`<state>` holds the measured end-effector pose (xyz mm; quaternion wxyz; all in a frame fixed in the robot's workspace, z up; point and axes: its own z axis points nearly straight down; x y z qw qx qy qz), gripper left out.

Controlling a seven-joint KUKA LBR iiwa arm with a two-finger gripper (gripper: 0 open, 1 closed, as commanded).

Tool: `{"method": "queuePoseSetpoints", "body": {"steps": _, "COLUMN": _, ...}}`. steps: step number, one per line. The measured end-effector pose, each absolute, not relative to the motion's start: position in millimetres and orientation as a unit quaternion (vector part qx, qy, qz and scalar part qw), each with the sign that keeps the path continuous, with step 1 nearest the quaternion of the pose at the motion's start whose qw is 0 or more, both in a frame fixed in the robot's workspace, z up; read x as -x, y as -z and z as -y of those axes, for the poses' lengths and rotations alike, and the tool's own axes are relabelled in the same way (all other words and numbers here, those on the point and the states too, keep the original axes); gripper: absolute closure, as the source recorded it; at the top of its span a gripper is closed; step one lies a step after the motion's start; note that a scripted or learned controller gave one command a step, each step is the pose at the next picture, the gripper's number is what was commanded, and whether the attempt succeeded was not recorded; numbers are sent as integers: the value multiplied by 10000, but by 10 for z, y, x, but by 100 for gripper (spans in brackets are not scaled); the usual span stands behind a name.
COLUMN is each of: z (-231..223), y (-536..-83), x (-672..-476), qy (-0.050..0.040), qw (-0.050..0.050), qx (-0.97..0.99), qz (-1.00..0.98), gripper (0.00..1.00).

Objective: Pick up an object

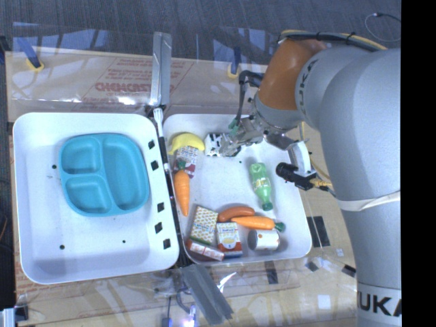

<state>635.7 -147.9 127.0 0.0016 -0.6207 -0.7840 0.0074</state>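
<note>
Gripper (228,144) low at right bin's (296,247) far edge, beside small black-and-white object (214,142); open or closed, cannot tell. Nearest target: green bottle (259,184), lying mid-bin. Likely light, stiff, slick plastic; best taken across the body, not the narrow neck.

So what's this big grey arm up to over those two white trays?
It's a robot arm trying to pick something up. Its pincer is down at the far end of the right bin, near a small black-and-white object and a yellow one. I can't tell whether it has caught anything. That bin also holds a green bottle, toy carrots and small boxes. The left bin holds a blue divided plate.
</note>
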Motion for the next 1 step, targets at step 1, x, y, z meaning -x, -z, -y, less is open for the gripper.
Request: {"method": "queuePoseSetpoints", "body": {"steps": 1, "z": 1475, "y": -1268, "x": -6349, "qy": -82, "qw": 38, "qx": 6206, "qz": 7840, "gripper": 0}}
